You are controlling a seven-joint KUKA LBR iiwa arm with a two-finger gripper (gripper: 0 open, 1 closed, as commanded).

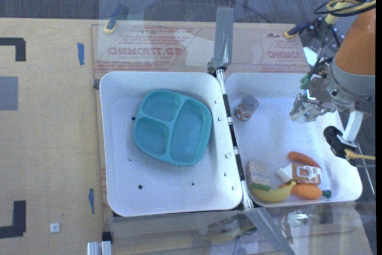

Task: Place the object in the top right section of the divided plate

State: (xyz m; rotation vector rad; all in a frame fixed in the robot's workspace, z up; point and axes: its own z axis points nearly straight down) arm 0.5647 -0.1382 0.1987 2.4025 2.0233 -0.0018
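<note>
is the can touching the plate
Apart. The camera view shows the can in the right bin and the plate in the left bin, with both bins' rims between them.

Grey arm (349, 77), orange band, metallic end effector (307, 109)

The arm (357, 51) runs off the right edge, so most of it is cut away. At its tip the gripper (307, 109) is a small blurred tangle; its fingers can't be made out. Near it, the can (245, 108) has an unreadable label.
</note>
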